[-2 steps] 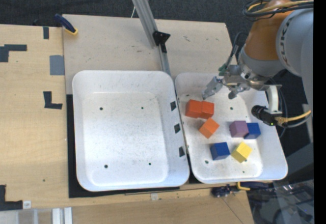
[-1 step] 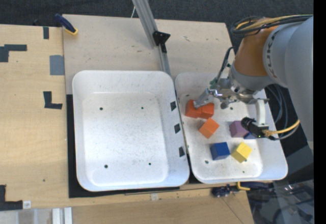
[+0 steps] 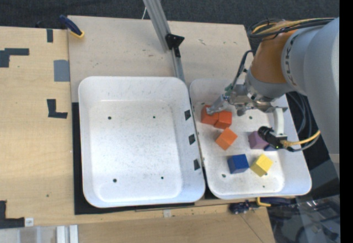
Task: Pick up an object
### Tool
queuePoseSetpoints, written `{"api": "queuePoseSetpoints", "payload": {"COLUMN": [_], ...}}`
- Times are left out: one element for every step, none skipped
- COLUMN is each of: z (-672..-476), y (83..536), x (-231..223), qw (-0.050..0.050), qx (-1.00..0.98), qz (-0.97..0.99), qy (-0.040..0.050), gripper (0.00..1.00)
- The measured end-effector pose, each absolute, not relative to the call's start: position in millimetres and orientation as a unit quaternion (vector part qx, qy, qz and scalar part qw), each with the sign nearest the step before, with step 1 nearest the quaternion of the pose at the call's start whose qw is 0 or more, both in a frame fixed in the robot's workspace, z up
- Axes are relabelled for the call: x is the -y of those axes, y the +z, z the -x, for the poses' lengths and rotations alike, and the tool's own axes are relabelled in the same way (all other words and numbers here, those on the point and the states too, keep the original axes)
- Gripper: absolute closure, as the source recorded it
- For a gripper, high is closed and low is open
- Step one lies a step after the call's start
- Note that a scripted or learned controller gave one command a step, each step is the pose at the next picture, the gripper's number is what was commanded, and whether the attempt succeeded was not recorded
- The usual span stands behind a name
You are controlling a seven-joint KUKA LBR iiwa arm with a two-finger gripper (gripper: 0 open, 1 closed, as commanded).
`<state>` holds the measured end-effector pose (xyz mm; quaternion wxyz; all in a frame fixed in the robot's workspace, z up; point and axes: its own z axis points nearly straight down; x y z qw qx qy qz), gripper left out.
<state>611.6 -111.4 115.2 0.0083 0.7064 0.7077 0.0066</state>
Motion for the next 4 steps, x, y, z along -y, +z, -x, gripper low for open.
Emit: {"api": "queuePoseSetpoints", "payload": {"z": [-613.4,-618.0,-610.4,-611.0], "y": [127,187,235,254], "x": [112,119,118,118], "qw": [0.011,0.002,0.002,0.000], "qx": [-0.708,-0.707,-0.708,-0.708], "qz": [-0.706,-0.707,-0.707,-0.707], "qy": [0.0078,0.0010,0.0012,0.0003], "gripper": [1.00,1.00,1.00,1.00]}}
